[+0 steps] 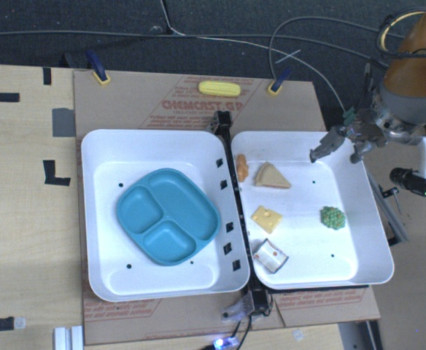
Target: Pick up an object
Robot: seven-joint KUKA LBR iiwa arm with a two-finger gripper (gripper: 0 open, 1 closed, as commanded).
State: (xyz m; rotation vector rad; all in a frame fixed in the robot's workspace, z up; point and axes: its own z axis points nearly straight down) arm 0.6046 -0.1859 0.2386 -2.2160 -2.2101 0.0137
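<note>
- Nearest you, low in the right bin (366,265): a small silver-and-white packet (270,256) with a red mark, lying close to the bin's left wall near the front corner.
- Just behind the packet: a yellow cheese cube (266,218), apart from it, flat on the bin floor.
- Further back: a tan wedge like a bread slice (272,176), with a small orange piece (241,168) beside it, close against the divider between the bins.
- A green broccoli floret (332,218) sits alone toward the right side of the same bin, well apart from the cheese cube.
- You'll see the gripper (341,146) over the back right corner of the right bin, its two dark fingers spread apart, nothing between them. It is clear of every item; the bread slice and the broccoli floret are the closest.
- The grey arm (406,93) comes in from the right edge, orange band at the top.
- Left bin (96,195): a blue three-compartment tray (168,216), turned at an angle on the bin floor.
- Behind the bins, on the cardboard sheet (125,100): a yellow banana-like piece (219,88), with a blue-and-yellow clamp (96,68) at the left corner and another clamp (279,79) at the right.
- Black cables (198,35) run across the dark backdrop behind.
</note>
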